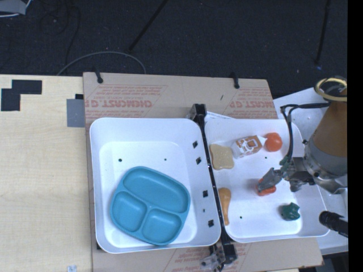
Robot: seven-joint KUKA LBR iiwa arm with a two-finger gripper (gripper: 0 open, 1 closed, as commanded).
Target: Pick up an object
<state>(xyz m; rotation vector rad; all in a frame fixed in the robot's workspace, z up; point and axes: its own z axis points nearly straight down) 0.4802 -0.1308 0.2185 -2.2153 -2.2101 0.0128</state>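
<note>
Gripper (271,181) sits low in right bin (249,231), over a red object (266,190) at its 6 o'clock; can't tell its state. Green toy (291,211) at 4 o'clock.

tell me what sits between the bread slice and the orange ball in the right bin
In the camera view, a small packaged snack lies between the bread slice and the orange ball, on the right bin's floor.
</note>
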